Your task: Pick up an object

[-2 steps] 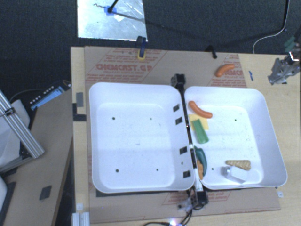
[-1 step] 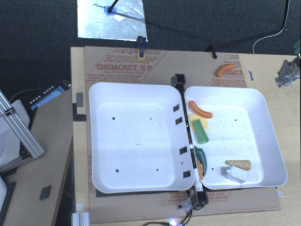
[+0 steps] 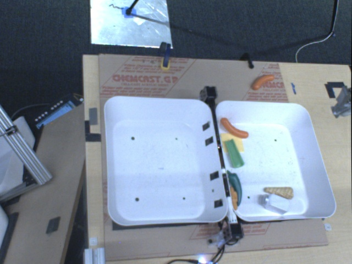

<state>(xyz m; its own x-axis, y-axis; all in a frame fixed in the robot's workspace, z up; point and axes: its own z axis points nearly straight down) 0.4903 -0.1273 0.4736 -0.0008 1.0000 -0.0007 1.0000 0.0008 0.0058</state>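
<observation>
Six small items are lying in the right bin [image 3: 308, 147], all crowded toward its left wall and near edge, while the left bin [image 3: 159, 164] is sitting beside it.

Nearest the camera, a pale grey piece [image 3: 273, 204] is resting just beside a tan cone [image 3: 279, 192]. A teal and orange item [image 3: 235, 187] is pressing against the divider. Farther back, a green block [image 3: 235, 157] is touching a yellow block [image 3: 230, 146], and an orange sausage [image 3: 234, 128] is lying tilted beyond them. Farther still, a second sausage [image 3: 263, 82] is sitting on the board outside the bins.

At the far right, the gripper [image 3: 341, 101] is hanging outside the right bin's far corner, well apart from every item. Whether it is open or closed cannot be told here, and it is holding nothing that can be seen.

The step in hand is looking like the approach. The cone is probably offering the cleanest target, since it is lying away from the walls with room on its long sides. The gripper would do well by coming down straight over the cone's middle and closing across its narrow width. The items against the divider are looking riskier, as the wall is likely blocking one side.
</observation>
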